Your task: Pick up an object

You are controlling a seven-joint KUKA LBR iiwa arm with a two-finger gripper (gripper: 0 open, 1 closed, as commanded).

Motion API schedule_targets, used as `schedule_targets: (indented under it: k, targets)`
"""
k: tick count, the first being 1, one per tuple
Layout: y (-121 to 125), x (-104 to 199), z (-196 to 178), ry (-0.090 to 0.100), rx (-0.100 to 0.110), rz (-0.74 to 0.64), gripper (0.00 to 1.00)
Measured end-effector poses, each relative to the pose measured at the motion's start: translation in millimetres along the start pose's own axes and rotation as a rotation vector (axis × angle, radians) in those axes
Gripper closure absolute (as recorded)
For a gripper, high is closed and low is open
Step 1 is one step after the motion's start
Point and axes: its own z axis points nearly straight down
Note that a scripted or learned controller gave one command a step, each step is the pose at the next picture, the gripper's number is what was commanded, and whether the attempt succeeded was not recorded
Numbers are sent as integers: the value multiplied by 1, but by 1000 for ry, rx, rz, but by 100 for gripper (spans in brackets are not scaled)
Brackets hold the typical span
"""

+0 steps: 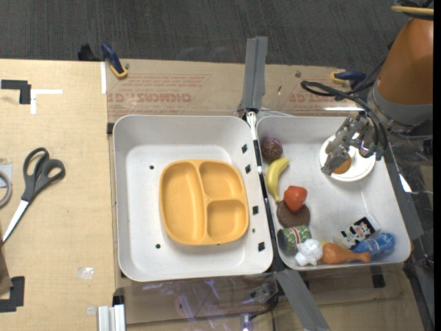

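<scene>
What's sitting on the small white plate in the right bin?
An orange item lies on the small white plate, partly covered by the tool above it. What kind of item it is stays unclear, and the plate's upper part is hidden.

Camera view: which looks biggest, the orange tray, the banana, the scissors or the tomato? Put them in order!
1. Orange tray, biggest by far.
2. Scissors, long and thin.
3. Banana.
4. Tomato, smallest.
All lie at about bench height, so nearness hardly changes the order.
</scene>
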Motion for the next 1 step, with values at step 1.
schedule_targets:
  k: [1]
  targets:
    - [-1,-48,-35,-1,2,280,100]
